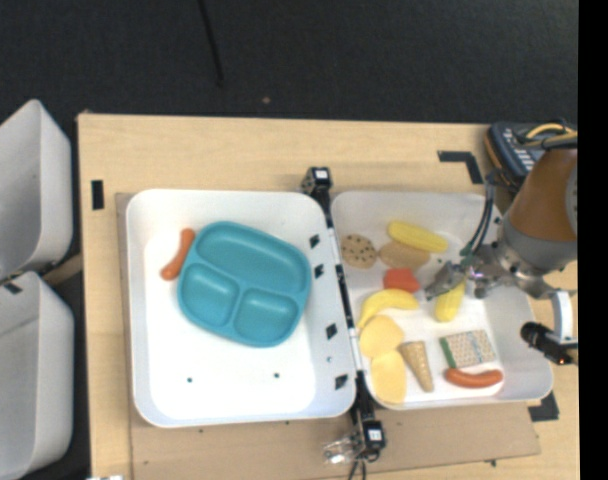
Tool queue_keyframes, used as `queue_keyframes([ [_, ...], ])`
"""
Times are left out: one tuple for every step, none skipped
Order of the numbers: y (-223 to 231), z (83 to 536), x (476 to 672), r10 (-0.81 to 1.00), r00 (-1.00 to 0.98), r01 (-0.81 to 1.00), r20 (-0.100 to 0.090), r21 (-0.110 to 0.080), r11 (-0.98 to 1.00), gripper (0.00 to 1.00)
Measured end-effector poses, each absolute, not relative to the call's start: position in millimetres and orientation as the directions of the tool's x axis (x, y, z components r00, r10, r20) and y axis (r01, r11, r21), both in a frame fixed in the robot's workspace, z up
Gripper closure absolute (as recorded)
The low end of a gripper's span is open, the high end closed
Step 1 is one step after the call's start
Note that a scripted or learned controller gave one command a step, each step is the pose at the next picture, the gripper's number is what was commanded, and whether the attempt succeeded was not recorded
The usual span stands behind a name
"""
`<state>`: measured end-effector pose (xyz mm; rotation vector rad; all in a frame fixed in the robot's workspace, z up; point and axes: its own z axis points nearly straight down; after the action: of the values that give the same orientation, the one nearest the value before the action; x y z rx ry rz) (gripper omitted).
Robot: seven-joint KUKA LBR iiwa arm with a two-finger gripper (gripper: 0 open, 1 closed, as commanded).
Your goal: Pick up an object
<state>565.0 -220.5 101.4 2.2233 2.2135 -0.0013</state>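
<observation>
White bins sit side by side on the wooden bench point(104, 368). Over in the left bin point(149, 368), a teal divided plate point(244, 283) lies tilted near the middle, and an orange sausage-shaped piece point(177, 254) rests just beside its left edge. Now the right bin point(524, 378), and it's crowded: a brown cookie point(358, 250), a yellow corn piece point(416, 236), a red piece point(401, 279), a yellow banana point(387, 302), pale yellow slices point(382, 336), an ice-cream cone point(416, 362), a speckled cracker square point(468, 348) and a red sausage point(473, 376). The arm point(540, 218) leans in from the right, and the tool point(447, 283) is down low in the right bin, right against a small yellow piece point(449, 304). Its grip can't be made out from here.
</observation>
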Motion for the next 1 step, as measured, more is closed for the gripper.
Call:
queue_keyframes([
  [-221.3,112.2,565.3,1.000,0.008,1.000,-0.004,0.005,-0.008,1.00],
])
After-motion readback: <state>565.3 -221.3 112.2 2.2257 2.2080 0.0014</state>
